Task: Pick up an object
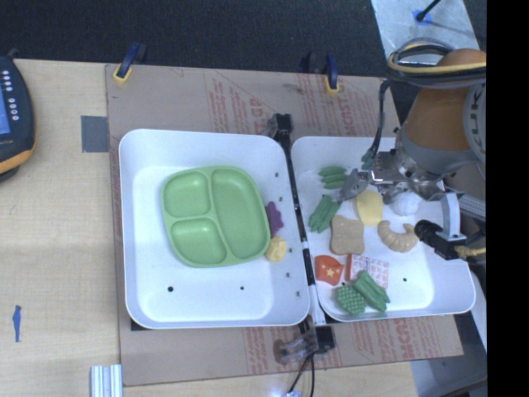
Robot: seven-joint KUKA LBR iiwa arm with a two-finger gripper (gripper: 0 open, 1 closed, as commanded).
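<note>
Bins [140,222]: plain white, both.
Divided plate [213,215]: pale green all over.
Small piece beside the plate [274,217]: purple.
Lump by the plate's corner [276,250]: yellow.
Bread slice [346,235]: tan with a browner crust.
Wedge near the gripper [369,208]: pale yellow.
Curved shrimp-like piece [399,237]: orange-tan.
Pods [324,213]: dark green.
Square piece [329,269]: red with a yellow mark.
Card [369,269]: white with red print.
Bench board [207,98]: brown cardboard with faded red lettering.
Clamps [126,63]: blue and yellow.
Arm [438,106]: grey with an orange band.
</note>
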